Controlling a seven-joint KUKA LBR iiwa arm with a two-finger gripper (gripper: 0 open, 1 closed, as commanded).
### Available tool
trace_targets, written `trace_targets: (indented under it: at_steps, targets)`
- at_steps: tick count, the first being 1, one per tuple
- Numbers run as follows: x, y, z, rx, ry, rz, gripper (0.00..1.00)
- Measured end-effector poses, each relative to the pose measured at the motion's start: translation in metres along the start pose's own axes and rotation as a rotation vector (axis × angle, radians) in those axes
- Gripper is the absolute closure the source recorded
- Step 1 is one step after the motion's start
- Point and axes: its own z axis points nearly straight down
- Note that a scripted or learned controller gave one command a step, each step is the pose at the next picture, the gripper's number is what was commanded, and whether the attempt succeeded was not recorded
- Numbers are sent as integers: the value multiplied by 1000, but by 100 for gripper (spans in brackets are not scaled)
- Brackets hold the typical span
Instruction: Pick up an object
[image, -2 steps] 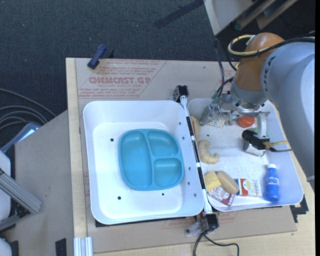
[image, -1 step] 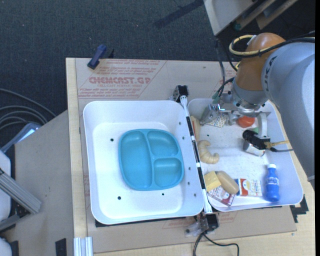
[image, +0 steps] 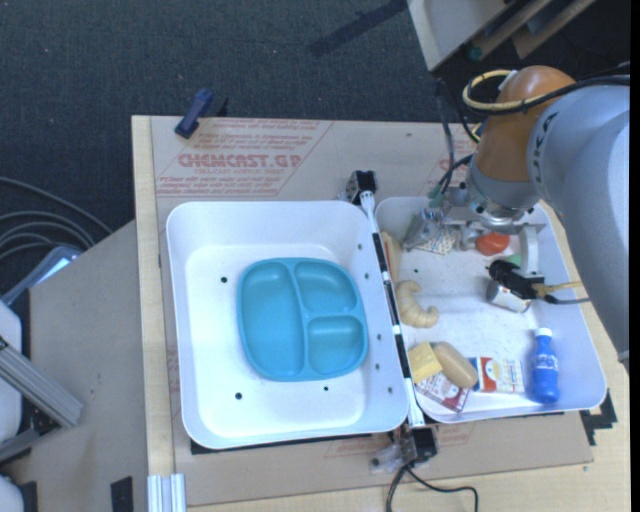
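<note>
My gripper (image: 476, 226) hangs over the far end of the right bin (image: 585, 345), under the grey wrist and orange band. Just left of it lies a grey speckled packet (image: 428, 236), and a small red object (image: 492, 242) peeks out at its right side. Whether anything is held is hidden by the wrist. Further forward in the bin lie a pale croissant (image: 417, 305), a yellow cheese block (image: 423, 359), a tan bun (image: 457, 366), a red and white carton (image: 498, 375) and a blue bottle (image: 543, 366).
The left bin (image: 200, 300) holds a blue divided plate (image: 301, 318). Black clamps (image: 362, 184) sit on the wall between the bins. A blue clip (image: 193, 113) lies at the board's far left corner.
</note>
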Motion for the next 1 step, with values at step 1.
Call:
trace_targets:
  at_steps: [1]
  targets:
    - [-4,0,0,0,0,0,0]
